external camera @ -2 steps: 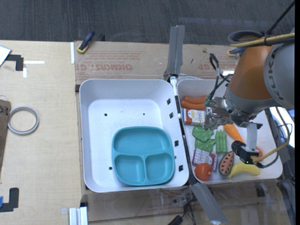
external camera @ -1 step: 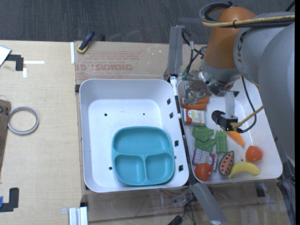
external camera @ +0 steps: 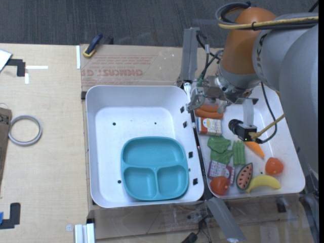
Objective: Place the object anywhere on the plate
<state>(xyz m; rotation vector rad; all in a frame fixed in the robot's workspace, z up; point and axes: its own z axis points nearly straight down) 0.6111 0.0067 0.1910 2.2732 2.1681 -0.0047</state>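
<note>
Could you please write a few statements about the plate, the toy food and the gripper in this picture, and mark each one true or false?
1. The teal plate lies in the left bin. True.
2. A banana already rests on the plate. False: it lies in the right bin, near the front corner.
3. The plate has three compartments. True.
4. The gripper hangs over the plate. False: it is at the far end of the right bin, above the hot dog.
5. The watermelon slice lies beside the banana. True.
</note>
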